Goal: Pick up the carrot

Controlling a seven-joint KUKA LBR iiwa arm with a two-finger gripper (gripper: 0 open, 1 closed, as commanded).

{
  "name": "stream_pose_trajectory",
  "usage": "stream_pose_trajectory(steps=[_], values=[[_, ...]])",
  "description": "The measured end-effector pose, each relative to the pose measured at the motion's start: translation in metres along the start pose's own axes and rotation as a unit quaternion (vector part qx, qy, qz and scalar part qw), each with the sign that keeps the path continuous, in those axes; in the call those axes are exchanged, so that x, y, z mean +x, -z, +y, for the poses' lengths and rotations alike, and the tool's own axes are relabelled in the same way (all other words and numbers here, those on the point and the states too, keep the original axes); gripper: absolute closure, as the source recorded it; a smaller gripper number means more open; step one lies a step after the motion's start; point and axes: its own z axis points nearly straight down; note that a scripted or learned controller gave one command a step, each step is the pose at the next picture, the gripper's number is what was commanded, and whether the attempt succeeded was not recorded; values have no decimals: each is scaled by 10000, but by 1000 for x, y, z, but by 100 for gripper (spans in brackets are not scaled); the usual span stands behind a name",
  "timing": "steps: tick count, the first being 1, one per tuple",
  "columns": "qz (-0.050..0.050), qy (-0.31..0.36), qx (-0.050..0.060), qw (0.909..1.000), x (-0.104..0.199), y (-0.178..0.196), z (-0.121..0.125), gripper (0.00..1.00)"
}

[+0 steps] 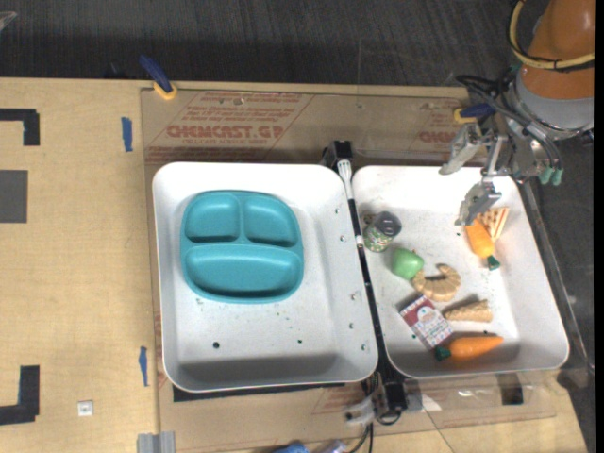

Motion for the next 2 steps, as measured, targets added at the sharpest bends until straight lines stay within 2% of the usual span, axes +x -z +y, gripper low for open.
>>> stream_pose_trajectory(steps=[1, 2], values=[[8, 21, 1, 10000, -11, -74, -44, 0], [-47, -1363, 9, 9907, -20, -159, -81, 0]])
